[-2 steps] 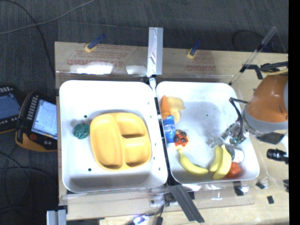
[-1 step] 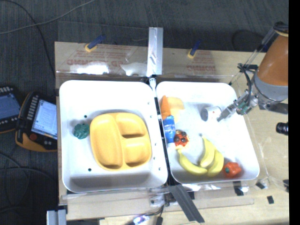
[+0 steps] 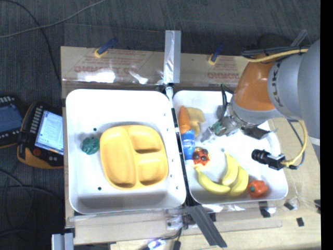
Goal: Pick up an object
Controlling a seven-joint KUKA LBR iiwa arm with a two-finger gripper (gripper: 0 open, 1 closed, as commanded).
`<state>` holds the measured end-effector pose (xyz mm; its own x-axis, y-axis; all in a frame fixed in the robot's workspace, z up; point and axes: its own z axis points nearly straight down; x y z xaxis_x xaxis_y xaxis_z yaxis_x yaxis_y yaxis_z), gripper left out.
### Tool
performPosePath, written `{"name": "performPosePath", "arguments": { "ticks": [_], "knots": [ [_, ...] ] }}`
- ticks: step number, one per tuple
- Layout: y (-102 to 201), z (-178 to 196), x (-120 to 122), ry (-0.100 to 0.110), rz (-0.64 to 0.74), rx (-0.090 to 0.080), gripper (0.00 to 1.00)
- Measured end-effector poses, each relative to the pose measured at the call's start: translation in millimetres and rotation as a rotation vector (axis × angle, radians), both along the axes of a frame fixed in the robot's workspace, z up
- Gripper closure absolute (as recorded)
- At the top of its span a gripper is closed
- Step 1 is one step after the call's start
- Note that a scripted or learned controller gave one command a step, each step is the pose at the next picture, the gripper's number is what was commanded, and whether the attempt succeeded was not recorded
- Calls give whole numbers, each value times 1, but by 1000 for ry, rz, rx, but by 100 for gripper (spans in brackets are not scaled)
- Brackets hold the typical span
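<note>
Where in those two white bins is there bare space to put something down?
Left bin: bare floor above the yellow tray and along the front. Right bin: crowded, with bananas, carrot and gripper; a bare patch sits right of the bananas.

The claw (image 3: 218, 127) is too small to read, and the arm (image 3: 291, 82) is cut off at the right edge.

Your left bin (image 3: 78, 139) holds a divided tray (image 3: 134, 155) with a small toy (image 3: 90, 145) to its left; your right bin (image 3: 276, 189) holds bananas (image 3: 223, 178) near its front.
</note>
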<state>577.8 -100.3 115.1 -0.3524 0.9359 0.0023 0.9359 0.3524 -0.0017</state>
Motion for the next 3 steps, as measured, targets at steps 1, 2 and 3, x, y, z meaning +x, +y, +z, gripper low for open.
{"name": "performPosePath", "arguments": {
  "ticks": [1, 2, 3],
  "knots": [
    [10, 125, -23, -3, -114, -4, 100],
    [10, 125, -23, -2, -114, -5, 0],
    [-34, 59, -95, 2, -154, -3, 0]
  ]
}}
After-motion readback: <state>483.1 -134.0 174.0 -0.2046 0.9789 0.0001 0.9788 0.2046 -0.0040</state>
